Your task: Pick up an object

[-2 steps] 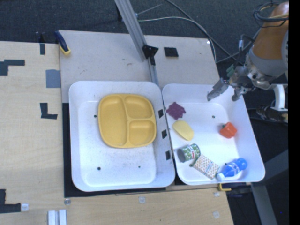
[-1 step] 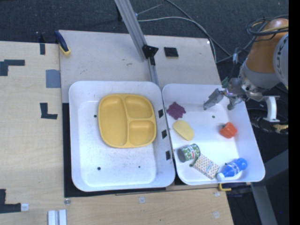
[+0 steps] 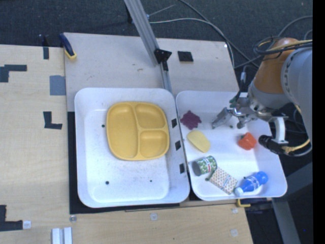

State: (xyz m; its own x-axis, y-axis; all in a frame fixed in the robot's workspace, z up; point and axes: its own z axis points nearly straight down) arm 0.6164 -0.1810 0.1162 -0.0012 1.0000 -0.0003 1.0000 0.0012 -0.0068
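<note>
Two white bins sit side by side on the bench. The left bin holds a yellow divided tray, lying flat near its middle. The right bin holds the loose things: a purple piece near its upper left, a yellow lump just below that, a green can on its side lower down, a patterned packet just right of the can, a blue bottle lying in the lower right corner, and an orange block near the right wall.

The arm reaches in from the right, its orange band above the wrist. The pincer hangs over the upper middle of the right bin, with its fingers spread apart and nothing between them. One fingertip points left toward the purple piece, with bare bin floor between the two. The orange block lies just below and right of the pincer, apart from it. The yellow lump lies below and left, also apart.

A grey metal bar runs at a slant from the top of the view down to the gap between the bins.
</note>
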